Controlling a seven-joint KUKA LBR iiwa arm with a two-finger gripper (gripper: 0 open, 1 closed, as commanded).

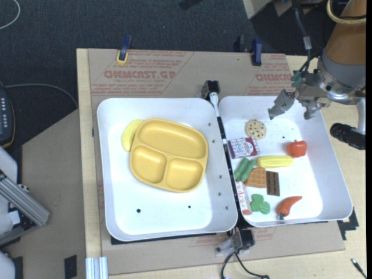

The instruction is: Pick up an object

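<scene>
My gripper [296, 108] hovers over the far end of the right bin [334, 182], open, with nothing between its fingers. Just below it to the left lies a round cookie [254, 129]. A red tomato [296, 148] sits straight below the gripper. Further toward the front lie a pink carton [243, 147], a yellow banana [274, 162], green pickles [244, 168], a waffle [256, 178], a brown chocolate bar [272, 182], a green broccoli [259, 204] and a red chili [289, 204].
The left bin [113, 173] holds a yellow compartment tray [168, 154] with a yellow piece [129, 133] poking out under its far left edge. A black divider clip [211, 89] sits between the bins at the back.
</scene>
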